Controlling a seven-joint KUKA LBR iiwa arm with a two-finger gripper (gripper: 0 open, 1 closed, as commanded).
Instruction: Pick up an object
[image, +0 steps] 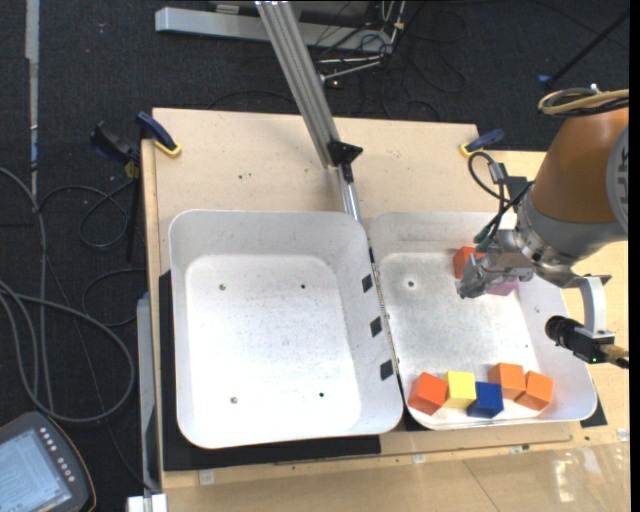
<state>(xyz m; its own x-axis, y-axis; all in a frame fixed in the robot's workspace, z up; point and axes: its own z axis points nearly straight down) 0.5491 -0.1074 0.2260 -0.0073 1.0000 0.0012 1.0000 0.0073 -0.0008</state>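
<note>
My gripper (477, 281) hangs low over the far part of the right bin (440, 330), pointing down and to the left. An orange-red block (463, 262) shows just at its upper left side, touching or right beside it. A pale purple piece (506, 287) peeks out under the gripper's right side. Along the bin's near edge lie an orange block (430, 391), a yellow block (460, 387), a blue block (488, 399) and two more orange blocks (511, 378) (538, 389).
The left bin (265, 320) lies beside the right one, their rims meeting at the middle. A slanted metal pole (305, 85) rises from the bench behind the bins. Blue-and-yellow clamps (157, 133) (482, 142) sit at the bench's far corners.
</note>
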